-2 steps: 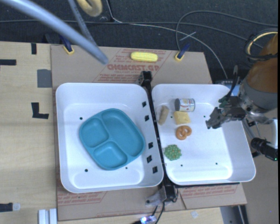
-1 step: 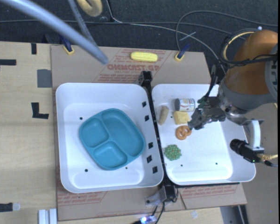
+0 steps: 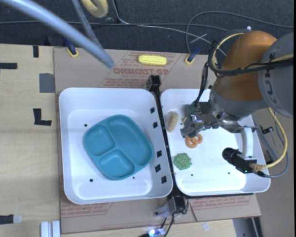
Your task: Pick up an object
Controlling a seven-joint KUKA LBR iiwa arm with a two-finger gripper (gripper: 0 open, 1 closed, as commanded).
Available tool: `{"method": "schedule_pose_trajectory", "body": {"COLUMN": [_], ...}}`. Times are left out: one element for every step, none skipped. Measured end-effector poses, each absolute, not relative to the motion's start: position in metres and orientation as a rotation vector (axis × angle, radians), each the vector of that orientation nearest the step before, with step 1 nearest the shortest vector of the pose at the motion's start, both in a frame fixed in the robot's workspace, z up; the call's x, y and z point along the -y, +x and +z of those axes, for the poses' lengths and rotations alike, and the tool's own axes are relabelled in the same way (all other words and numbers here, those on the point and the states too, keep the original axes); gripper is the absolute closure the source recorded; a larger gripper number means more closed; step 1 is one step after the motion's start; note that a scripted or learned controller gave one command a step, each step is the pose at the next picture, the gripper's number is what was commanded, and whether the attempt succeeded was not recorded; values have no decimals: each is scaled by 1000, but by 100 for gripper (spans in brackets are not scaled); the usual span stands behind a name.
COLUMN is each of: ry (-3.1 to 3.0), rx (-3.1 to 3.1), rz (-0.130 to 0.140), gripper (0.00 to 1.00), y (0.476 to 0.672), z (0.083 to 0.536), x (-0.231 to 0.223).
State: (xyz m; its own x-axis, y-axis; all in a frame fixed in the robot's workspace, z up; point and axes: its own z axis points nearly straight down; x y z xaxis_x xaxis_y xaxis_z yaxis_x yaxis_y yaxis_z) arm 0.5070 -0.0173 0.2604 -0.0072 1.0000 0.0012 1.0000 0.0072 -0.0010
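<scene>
Cardboard-covered bench [image 3: 133,73] bears two white bins [image 3: 69,132]; gripper [image 3: 191,131] state unclear above pretzel [image 3: 193,141]

Both bins [image 3: 69,132] are white. The left bin holds a sectioned tray [image 3: 117,146] in plain teal blue. In the right bin lie a beige piece [image 3: 172,121], an orange ring [image 3: 193,141] and a green knobbly ball [image 3: 182,161]. A yellow item [image 3: 152,60] lies on brown cardboard [image 3: 128,70] with red lettering.

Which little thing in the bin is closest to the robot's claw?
The orange ring. It lies right under the gripper, while the green bumpy ball sits lower down and the tan piece lies off by the bin's left wall.
</scene>
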Motion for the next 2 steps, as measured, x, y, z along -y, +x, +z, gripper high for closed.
{"method": "schedule_pose_trajectory", "body": {"ry": [-2213,-2214], "rx": [2227,2225], "rz": [2,5], "gripper": [100,100], "y": [504,501], "z": [256,242], "x": [-32,-75]}}
